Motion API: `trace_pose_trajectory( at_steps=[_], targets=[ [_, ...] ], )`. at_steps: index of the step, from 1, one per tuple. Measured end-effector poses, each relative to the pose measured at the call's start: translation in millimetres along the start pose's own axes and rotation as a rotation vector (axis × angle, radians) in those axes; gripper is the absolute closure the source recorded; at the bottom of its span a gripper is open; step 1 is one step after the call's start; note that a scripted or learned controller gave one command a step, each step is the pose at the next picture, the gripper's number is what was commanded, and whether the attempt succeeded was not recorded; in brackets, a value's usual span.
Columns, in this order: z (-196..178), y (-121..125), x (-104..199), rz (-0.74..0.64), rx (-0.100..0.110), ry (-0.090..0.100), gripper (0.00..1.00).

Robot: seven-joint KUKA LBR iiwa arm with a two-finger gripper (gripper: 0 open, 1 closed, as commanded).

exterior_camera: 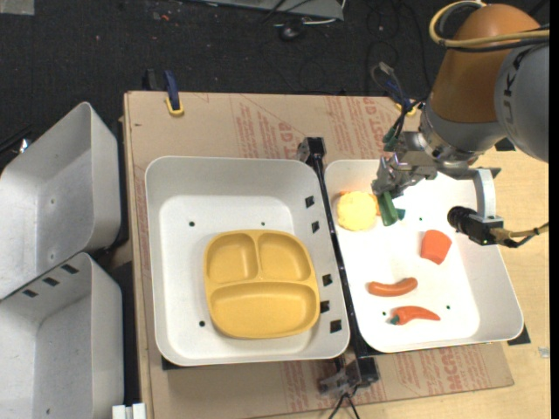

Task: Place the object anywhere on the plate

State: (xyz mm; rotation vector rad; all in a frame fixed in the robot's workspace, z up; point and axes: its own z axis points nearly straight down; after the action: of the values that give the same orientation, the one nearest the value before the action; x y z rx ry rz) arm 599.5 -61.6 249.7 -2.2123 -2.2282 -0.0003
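Note:
A yellow plate (260,284) with three compartments lies in the left bin (166,234). In the right bin (489,295), my gripper (387,190) hangs over the far left corner. A small green object (387,209) sits right under its tip, touching or nearly touching it. Just left of that lies a round yellow object (356,210). My arm hides how the gripper meets the green object.
Further along the right bin lie an orange chunk (435,246), a red sausage (391,287) and a red chili pepper (412,315). A black divider (327,234) runs between the bins. Two spare white bins (52,234) stand off the bench's left side.

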Motion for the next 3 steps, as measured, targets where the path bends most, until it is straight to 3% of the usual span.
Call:
trace_pose_trajectory(
  at_steps=[2, 3],
  targets=[
    [22, 11, 101, 0.000, -0.001, 0.000, 1.00],
    [11, 12, 153, 0.000, -0.002, 0.001, 1.00]
  ],
)
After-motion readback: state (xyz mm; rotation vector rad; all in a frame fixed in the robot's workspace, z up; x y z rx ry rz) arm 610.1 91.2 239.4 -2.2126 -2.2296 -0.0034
